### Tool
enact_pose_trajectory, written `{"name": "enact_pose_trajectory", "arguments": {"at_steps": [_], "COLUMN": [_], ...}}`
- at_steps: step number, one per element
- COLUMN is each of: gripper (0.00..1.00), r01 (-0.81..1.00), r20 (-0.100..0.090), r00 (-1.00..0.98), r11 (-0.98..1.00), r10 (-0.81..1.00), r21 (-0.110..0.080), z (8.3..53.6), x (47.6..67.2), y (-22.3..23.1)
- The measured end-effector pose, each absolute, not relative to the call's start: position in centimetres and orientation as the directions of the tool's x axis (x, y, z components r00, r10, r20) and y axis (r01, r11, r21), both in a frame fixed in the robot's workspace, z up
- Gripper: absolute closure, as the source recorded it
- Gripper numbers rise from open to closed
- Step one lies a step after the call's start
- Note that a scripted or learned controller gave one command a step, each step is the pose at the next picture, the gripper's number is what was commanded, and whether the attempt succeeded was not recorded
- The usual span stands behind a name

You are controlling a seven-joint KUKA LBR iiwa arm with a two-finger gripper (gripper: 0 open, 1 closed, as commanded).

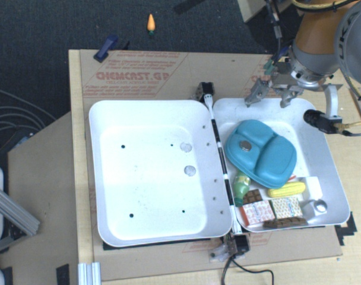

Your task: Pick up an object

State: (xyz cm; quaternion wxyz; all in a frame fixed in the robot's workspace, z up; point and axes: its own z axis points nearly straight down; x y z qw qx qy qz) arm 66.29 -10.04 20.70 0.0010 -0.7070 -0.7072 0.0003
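A large teal blue lidded container (262, 152), rounded and two-lobed with a small grey disc on its top, lay in the right bin (333, 177), filling much of that bin's middle. Toward the bin's near edge, just below the container, lay a yellow banana-shaped piece (287, 189), a green item (241, 186), two small patterned boxes (271, 209) side by side, and a small grey metal object (319, 207).

Grey arm (352, 22), orange band (320, 31), metal end effector (269, 97), black cables.
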Motion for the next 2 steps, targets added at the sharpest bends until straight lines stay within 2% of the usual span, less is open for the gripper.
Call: {"name": "enact_pose_trajectory", "arguments": {"at_steps": [1,2], "gripper": [0.0,0.0], "r01": [1.0,0.999], "r20": [0.001,-0.011], "r00": [0.001,0.0], "r11": [-0.001,0.0], "r10": [1.0,1.0], "r21": [-0.002,0.032], "z": [18.4,11.6], "x": [53.9,51.8], "y": [-6.1,-9.5]}}
